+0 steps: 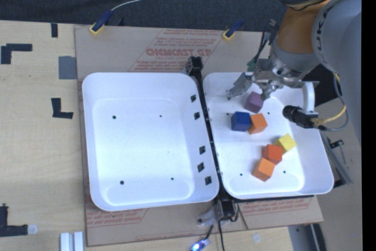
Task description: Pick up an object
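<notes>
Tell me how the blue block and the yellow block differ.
The blue block looks larger than the yellow block. The blue one sits nearer the divider between the bins and touches an orange block; the yellow one lies nearer the right bin's outer edge, beside a red-orange block. Both are cubes in that bin.

Blocks are crowding the right bin (235, 185): purple block (254, 101), blue block (240, 121), orange blocks (265, 161) clustering; its near-left corner is lying open.
</notes>
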Robot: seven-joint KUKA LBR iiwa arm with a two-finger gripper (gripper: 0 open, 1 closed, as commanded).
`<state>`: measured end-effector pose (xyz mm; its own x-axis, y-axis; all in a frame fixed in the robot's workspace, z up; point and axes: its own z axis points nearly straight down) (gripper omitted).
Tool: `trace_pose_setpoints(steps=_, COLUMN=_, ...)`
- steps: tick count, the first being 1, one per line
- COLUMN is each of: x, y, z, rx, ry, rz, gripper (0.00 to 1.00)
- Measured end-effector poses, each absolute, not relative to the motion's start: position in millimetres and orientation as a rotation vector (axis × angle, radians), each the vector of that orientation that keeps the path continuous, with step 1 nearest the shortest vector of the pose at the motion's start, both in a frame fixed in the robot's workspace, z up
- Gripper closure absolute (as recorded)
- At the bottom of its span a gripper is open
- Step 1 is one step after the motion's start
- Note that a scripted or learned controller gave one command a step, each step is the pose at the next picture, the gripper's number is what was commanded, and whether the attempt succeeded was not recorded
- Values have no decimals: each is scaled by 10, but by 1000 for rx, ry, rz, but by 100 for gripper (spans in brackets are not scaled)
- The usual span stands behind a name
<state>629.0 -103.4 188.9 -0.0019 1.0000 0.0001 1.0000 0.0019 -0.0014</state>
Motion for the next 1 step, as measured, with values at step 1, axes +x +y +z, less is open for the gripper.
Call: trace_pose_setpoints(steps=1, x=6353, y=-1527, z=986, rx=-2221, ry=-2222, rz=3, gripper=0)
